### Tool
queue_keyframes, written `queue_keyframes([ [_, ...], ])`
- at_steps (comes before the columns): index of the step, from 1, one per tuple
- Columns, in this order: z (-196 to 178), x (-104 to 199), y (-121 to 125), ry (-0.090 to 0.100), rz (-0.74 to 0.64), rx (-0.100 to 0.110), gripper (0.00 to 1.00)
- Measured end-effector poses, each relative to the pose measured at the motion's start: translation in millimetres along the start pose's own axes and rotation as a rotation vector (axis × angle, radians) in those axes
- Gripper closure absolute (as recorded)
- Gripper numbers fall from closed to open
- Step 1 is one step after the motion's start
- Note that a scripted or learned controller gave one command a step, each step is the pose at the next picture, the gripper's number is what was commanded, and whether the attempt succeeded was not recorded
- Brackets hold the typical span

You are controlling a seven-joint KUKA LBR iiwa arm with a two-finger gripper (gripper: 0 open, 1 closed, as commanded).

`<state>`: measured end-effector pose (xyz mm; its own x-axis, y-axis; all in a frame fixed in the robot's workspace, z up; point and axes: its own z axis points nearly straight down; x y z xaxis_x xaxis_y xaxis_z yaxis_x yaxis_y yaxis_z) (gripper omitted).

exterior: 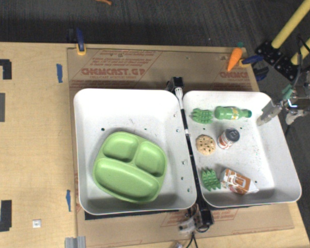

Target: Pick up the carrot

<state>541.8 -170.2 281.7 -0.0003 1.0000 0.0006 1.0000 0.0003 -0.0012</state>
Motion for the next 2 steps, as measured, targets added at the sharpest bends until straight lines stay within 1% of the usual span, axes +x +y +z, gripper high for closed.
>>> queue_keyframes([
  [1, 37, -54, 24, -0.002, 0.024, -0.003, 0.00],
  [2, 127, -5, 23, -0.001, 0.435, -0.002, 0.00],
])
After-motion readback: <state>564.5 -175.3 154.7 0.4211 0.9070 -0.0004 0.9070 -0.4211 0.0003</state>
